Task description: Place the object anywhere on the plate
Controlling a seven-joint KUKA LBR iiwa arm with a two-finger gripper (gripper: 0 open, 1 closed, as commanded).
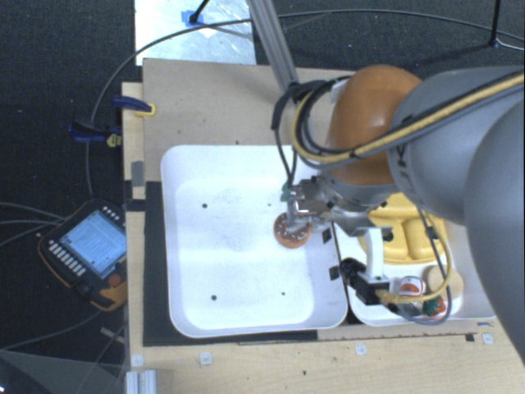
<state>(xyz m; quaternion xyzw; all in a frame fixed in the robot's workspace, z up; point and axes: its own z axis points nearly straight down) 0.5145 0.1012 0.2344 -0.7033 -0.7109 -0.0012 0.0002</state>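
The grey arm with its orange band reaches in from the right and hangs over the border between the two white bins. The pincer is low at the right edge of the left bin, just above a small round brown object that lies on the bin floor. Whether the pincer is clenched or released I cannot tell, because the wrist hides it. In the right bin, a yellow plate is partly covered by the arm, and some small coloured things lie nearer. A teach pendant rests left of the bench.
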